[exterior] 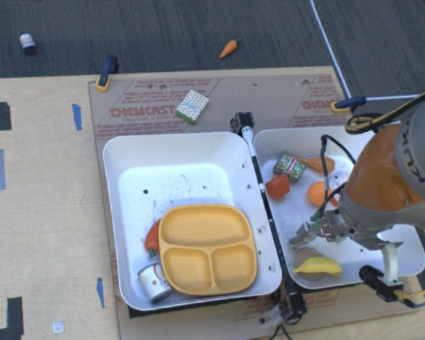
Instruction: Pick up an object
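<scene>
Reaching into the right bin [416, 259], the end effector [307, 233] hangs with its fingers spread apart and nothing between them. Just below it lies a yellow banana [318, 268]. Above it sit a red tomato [277, 187], an orange [317, 194] and a green can [290, 167]. Well to its left, the left bin [121, 207] holds a yellow divided plate [206, 248].

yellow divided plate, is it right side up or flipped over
Right side up. The yellow divided plate in the left bin shows its three hollow compartments facing the camera, with raised ridges between them. It lies over a red object.
</scene>
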`<state>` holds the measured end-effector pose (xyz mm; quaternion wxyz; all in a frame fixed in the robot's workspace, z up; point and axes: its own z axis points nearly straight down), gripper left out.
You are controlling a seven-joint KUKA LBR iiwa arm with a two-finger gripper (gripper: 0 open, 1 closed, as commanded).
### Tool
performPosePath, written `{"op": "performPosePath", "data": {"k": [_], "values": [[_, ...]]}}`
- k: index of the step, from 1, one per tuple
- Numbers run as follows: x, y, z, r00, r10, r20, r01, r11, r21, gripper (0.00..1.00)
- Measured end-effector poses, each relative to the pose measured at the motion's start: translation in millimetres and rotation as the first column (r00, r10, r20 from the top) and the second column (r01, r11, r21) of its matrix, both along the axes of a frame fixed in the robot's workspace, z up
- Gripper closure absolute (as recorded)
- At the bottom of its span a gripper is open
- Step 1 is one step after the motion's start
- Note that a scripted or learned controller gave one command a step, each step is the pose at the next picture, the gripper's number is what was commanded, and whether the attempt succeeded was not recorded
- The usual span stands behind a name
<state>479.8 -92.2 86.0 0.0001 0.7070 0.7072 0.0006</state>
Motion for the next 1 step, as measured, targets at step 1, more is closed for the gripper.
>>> {"op": "performPosePath", "data": {"k": [1], "values": [[0.0, 0.2, -0.1, 1.0, -0.001, 0.0, 0.001, 1.0, 0.0, 0.0]]}}
